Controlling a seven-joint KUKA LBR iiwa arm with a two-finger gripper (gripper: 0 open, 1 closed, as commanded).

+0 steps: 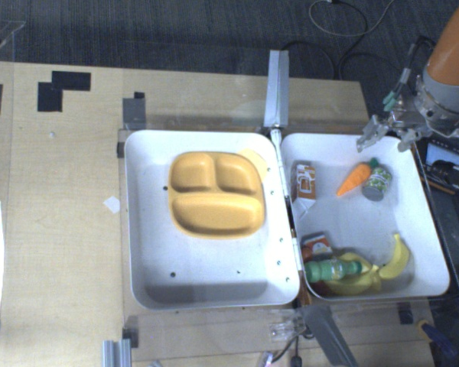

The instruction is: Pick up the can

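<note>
The can [377, 183] is seen lying in the right bin [432, 228], just beside the carrot [353, 179]. The gripper [385, 134] is positioned over the bin's far edge, above and apart from the can; nothing is held, fingers spread apart.

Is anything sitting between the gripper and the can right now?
Nothing visible does. The gripper hovers over the right bin's far edge, and the can lies just nearer the camera. The carrot rests against the can's left side, crowding a grasp there.
</note>
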